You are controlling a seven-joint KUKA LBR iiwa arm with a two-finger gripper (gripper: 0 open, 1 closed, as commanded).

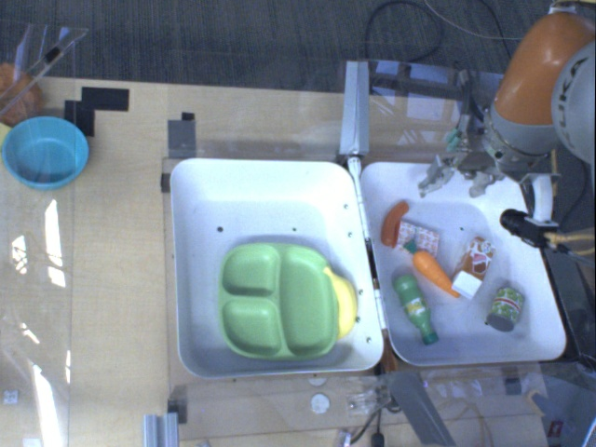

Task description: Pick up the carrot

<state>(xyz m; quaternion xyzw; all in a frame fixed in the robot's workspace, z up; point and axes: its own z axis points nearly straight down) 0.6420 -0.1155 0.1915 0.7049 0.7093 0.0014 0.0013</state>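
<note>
The carrot (434, 273) is orange and lies slantwise in the middle of the right bin (549, 329), its tip pointing toward a small white block (467, 285). My gripper (456, 181) hovers over the far edge of that bin, well beyond the carrot and slightly to its right. Its two fingers (430, 181) are spread open with nothing between them. The arm's orange band (540, 63) sits above it at the upper right.
Around the carrot lie a red sausage-like piece (395, 222), a printed packet (420, 238), a green bottle (416, 310), a small carton (478, 257) and a can (504, 307). The left bin (251, 189) holds a green divided tray (279, 298) over a yellow item (345, 305). A blue bowl (47, 152) stands far left.
</note>
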